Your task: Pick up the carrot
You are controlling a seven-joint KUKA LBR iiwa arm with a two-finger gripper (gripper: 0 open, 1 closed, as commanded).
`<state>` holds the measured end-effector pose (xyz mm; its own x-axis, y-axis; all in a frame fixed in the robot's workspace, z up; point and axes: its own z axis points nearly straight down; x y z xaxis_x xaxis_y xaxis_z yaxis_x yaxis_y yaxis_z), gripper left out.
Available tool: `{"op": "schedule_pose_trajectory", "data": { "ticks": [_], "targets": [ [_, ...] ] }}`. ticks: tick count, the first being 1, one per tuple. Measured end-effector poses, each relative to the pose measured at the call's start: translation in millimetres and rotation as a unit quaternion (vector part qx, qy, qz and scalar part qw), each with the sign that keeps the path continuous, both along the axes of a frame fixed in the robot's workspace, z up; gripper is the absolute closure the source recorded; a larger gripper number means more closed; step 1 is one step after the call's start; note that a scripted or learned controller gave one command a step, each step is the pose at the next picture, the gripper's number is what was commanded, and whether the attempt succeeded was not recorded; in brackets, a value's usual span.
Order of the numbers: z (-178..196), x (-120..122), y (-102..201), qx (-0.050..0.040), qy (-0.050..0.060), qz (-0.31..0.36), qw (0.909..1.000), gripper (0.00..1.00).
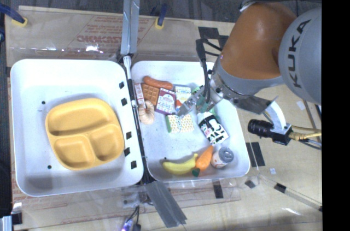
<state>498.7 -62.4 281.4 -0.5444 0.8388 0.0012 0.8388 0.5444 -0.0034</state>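
Dark carpet lies behind a wooden bench (65, 33) that bears two white bins side by side. Left bin (27, 115) holds a yellow tray (83, 131) with three compartments. Right bin (240, 161) is cluttered: a sausage (157, 83) at the far side, a purple packet (165, 102) and a brown packet (151, 94) near it, a green checked packet (181, 123) in the middle, a black-and-white carton (213, 130) to the right, and a small round can (223, 157) near the front right.

The carrot (204, 159) lies at the near side of the right bin, slanted, its green end toward the front edge; it sits between the banana (179, 165) and the can, seemingly touching the banana's tip.

The arm (262, 44) reaches in from the right, and the end effector (198, 99) hangs over the far middle of the right bin, above the packets and well apart from the carrot. How far it is open I cannot tell; nothing is visibly held.

By my reading the task is barely begun: the carrot rests untouched, so the approach, the grasp and the lift all remain.
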Motion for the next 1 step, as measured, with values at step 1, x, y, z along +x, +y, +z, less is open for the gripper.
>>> {"op": "schedule_pose_trajectory", "data": {
  "ticks": [1],
  "targets": [
    [-0.2, -0.1, -0.5, 0.0, 0.0, 0.0, 1.0, 0.0]
  ]
}}
